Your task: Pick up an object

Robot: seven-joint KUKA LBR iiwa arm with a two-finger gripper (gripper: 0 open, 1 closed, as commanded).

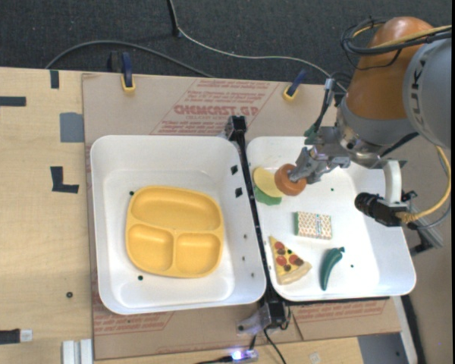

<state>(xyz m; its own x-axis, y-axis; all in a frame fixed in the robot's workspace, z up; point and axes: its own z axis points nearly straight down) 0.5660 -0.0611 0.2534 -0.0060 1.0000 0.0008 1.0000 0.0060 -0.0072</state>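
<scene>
pizza slice (287, 260) at the front of the right bin (379, 275), green pepper (331, 266) beside it, patterned block (312, 224) just behind, gripper (297, 174) further back pinching a brown donut (290, 181)

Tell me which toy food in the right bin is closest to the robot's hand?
The brown donut, right at the hand. The pizza slice, green pepper and patterned cracker lie farther toward the bin's front.

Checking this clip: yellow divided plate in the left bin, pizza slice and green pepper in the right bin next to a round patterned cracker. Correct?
One slip: in the camera view the patterned cracker is square, not round. The yellow divided plate does lie in the left bin, and the pizza slice and green pepper in the right bin.
</scene>
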